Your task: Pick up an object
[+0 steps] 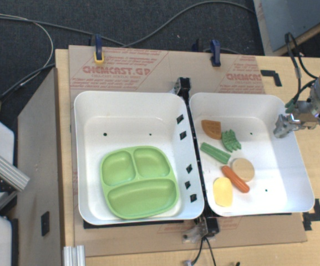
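Note:
In the right bin (pixel 282 195) lie several toy foods: a brown wedge (pixel 211 128), a green leafy piece (pixel 231 140), a long green pod (pixel 215 152), a round tan bun (pixel 243 169), an orange sausage-like piece (pixel 235 178) and a yellow piece (pixel 223 192). My gripper (pixel 282 127) hangs over the bin's upper right rim, well to the right of the foods and apart from them. I see nothing held in it.
The left bin (pixel 87 148) holds a green divided plate (pixel 140 180). Both bins rest on a brown board (pixel 148 65) with a blue clamp (pixel 215 53) and a yellow-tipped clamp (pixel 98 50) at the back. Cables run across the dark floor behind.

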Robot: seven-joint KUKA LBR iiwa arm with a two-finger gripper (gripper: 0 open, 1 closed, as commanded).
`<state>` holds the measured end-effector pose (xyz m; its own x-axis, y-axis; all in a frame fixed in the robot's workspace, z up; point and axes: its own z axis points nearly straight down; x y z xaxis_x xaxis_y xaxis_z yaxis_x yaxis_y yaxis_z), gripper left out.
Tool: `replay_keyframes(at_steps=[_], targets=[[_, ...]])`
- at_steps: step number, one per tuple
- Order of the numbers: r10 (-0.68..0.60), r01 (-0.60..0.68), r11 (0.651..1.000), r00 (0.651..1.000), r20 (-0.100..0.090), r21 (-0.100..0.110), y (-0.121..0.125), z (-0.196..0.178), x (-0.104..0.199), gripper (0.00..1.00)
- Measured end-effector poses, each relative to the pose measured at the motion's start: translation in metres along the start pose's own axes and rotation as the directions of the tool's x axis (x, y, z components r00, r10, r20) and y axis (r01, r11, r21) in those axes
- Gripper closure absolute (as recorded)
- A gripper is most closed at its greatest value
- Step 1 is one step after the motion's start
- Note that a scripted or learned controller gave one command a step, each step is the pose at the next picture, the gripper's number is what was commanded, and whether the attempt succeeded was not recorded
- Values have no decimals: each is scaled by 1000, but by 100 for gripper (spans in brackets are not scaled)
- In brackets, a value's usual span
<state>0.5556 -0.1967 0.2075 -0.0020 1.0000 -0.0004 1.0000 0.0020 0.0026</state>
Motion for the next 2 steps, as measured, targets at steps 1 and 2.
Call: replay_keyframes(at_steps=[1, 2], targets=[[-3, 3, 1000, 1000, -3, 5, -11, 0, 45, 100], [-5, 5, 1000, 1000, -5, 3, -16, -13, 103, 100]])
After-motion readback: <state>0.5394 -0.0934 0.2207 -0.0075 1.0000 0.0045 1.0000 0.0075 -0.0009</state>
